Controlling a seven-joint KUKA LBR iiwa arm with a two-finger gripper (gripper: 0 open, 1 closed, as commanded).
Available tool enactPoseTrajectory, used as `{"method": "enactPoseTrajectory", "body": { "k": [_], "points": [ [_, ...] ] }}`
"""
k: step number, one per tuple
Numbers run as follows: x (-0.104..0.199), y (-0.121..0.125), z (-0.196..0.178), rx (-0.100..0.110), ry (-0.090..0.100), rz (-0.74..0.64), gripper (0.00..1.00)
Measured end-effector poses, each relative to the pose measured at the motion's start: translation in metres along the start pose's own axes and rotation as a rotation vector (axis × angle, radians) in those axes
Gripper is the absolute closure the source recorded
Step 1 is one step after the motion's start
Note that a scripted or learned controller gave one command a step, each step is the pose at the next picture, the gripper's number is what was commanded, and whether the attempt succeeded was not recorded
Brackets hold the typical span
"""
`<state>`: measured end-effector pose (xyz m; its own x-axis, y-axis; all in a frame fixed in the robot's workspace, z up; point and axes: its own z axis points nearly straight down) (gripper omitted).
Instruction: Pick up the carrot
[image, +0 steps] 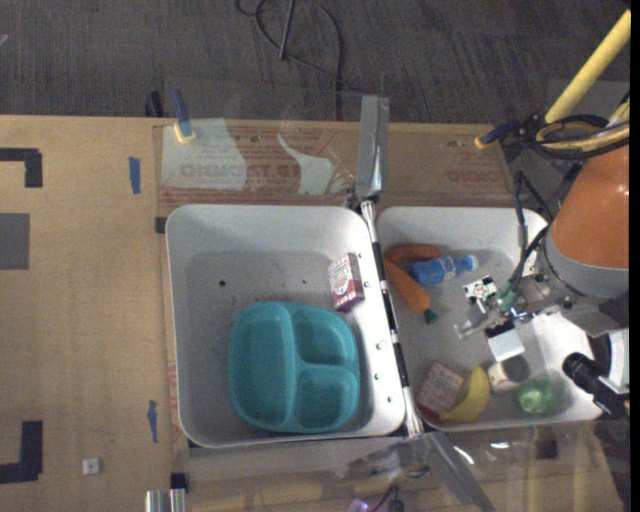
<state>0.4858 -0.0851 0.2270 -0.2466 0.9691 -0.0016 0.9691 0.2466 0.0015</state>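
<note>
The carrot (409, 286) is orange with a dark green tip. It lies slanted in the right bin (455, 222), close to the bin's left wall. A second orange piece (416, 252) lies just above it, beside a blue bottle (440, 268). My gripper (476, 309) hovers over the middle of the right bin, a short way right of the carrot and apart from it. Its two fingers point left and stand open with nothing between them.
In the right bin's front part lie a banana (471, 394), a brown packet (439, 382), a white cup (506, 371) and a green item (537, 397). The left bin (200, 240) holds a teal divided plate (295, 367) and a small carton (346, 282).
</note>
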Motion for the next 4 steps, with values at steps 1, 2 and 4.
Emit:
{"method": "enactPoseTrajectory", "body": {
  "k": [1,2,4],
  "points": [
    [0.082,0.014,0.043,0.006,0.003,0.346,1.00],
    [0.073,0.011,0.043,0.004,0.003,0.008,1.00],
    [0.031,0.006,-0.052,0.008,0.001,0.807,1.00]
  ]
}}
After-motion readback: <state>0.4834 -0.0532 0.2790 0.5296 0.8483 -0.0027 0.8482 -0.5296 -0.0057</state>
